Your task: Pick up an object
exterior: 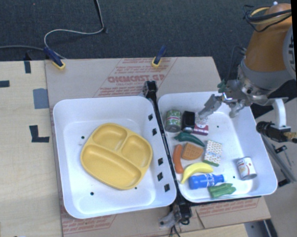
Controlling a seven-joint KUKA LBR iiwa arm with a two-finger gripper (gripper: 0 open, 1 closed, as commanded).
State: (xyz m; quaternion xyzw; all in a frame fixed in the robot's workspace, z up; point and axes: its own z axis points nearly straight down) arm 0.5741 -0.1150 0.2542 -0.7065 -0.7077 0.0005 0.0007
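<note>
My gripper hangs over the far part of the right bin, open, with nothing between its fingers. One finger reaches left towards a small red and white box. A green can and a black block lie left of the box. Nearer the front are a green chili, a carrot, a brown waffle, a patterned packet, a banana, a blue bottle, a green pepper and a small tin.
The left bin holds a yellow divided plate. A black divider with clips runs between the bins. Both stand on a cardboard sheet held by clamps. The arm's orange band rises at the right.
</note>
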